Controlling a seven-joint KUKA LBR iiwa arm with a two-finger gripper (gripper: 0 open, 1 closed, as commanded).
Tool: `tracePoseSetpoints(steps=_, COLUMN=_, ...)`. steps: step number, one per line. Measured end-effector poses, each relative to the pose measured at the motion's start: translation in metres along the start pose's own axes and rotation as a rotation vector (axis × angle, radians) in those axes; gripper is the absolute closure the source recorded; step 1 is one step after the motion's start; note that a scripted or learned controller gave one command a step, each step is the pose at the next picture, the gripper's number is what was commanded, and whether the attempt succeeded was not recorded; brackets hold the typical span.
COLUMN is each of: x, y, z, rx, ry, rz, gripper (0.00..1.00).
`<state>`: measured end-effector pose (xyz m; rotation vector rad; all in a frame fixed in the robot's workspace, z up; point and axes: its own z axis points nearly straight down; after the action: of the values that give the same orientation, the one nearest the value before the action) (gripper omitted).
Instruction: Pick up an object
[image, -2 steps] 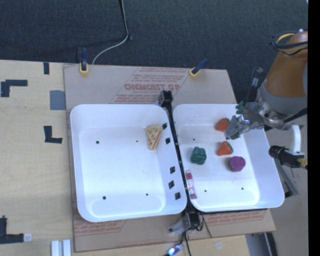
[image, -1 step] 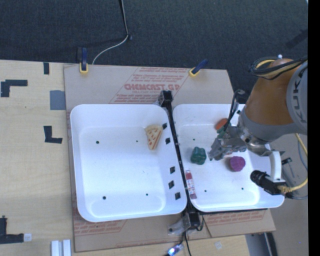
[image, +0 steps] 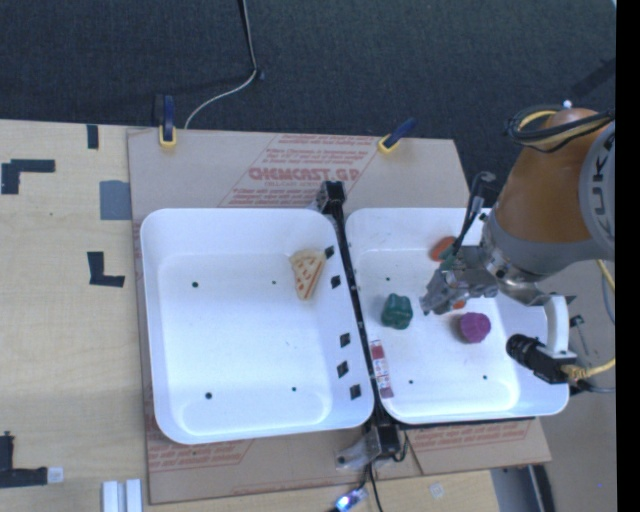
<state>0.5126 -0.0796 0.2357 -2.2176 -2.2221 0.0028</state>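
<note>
In the right bin lie a green lump, a purple lump and an orange piece near the far wall, partly hidden by the arm. My gripper hangs low over this bin, between the green lump on its left and the purple lump on its right. A small orange bit shows right at its fingers. A tan waffle-like wedge lies in the left bin, close to the divider.
The grey and orange arm covers the right bin's far right corner. A black divider strip runs between the bins. Clamps and a cable sit on the cardboard behind the bins.
</note>
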Motion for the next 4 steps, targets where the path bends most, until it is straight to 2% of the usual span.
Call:
tracePoseSetpoints(steps=1, x=0.059, y=-0.028, z=-0.169, rx=-0.02, ry=0.002, rz=-0.005, gripper=1.0)
tracePoseSetpoints(steps=2, x=0.087, y=-0.03, z=-0.089, rx=0.006, ry=0.0, rz=-0.001, gripper=1.0)
tracePoseSetpoints(steps=4, x=0.086, y=-0.029, z=-0.112, rx=0.002, ry=-0.001, rz=-0.003, gripper=1.0)
